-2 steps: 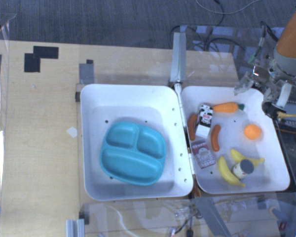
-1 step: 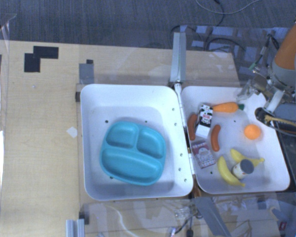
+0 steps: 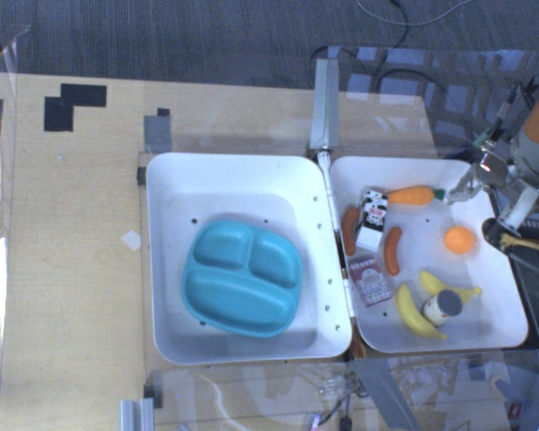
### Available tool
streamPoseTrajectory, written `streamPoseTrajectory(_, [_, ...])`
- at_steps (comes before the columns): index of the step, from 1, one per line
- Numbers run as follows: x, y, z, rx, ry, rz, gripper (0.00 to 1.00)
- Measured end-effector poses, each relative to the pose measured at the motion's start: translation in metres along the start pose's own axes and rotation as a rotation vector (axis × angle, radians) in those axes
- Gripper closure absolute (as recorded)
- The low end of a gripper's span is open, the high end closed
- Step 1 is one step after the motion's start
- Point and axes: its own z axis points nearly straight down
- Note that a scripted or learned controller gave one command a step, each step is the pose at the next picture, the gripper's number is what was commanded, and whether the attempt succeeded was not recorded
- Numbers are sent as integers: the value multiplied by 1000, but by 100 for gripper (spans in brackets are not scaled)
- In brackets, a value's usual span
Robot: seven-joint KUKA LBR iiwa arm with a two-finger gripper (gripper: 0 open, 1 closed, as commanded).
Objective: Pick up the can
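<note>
Can (image 3: 443, 305) lay in the right bin (image 3: 512, 335), toward the near edge, seen end-on from above as a pale round top on a dark body. It stood upright or nearly so, which meant its long axis ran roughly toward the camera; the exact tilt could not be judged. Two bananas bracketed it: one banana (image 3: 417, 312) touched its left and near side, and a second banana (image 3: 449, 285) lay just behind it, touching or nearly so.

The gripper (image 3: 496, 183) was positioned at the far right edge of the same bin, above the rim, with nothing visible between its parts. Whether it was spread or closed could not be determined from this view. The can therefore lay toward the near side of the bin and slightly to the view's left of the gripper, well apart from it.

An orange ball (image 3: 461, 240) sat between the two, close to the direct line of travel. A carrot (image 3: 410, 196) lay at the far side of the bin, left of the gripper.

Judgement: the coming move called for travel toward the near edge, followed by a vertical descent onto the can. The adjacent bananas left little side clearance, so a closing axis running between them appeared preferable.
</note>
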Motion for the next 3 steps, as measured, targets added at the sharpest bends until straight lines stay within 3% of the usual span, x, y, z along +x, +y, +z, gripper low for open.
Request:
streamPoseTrajectory(1, [35,40,83,-20,11,259,0])
streamPoseTrajectory(2, [20,36,-22,-3,1,-78,0])
streamPoseTrajectory(3, [64,45,109,11,-8,-8,0])
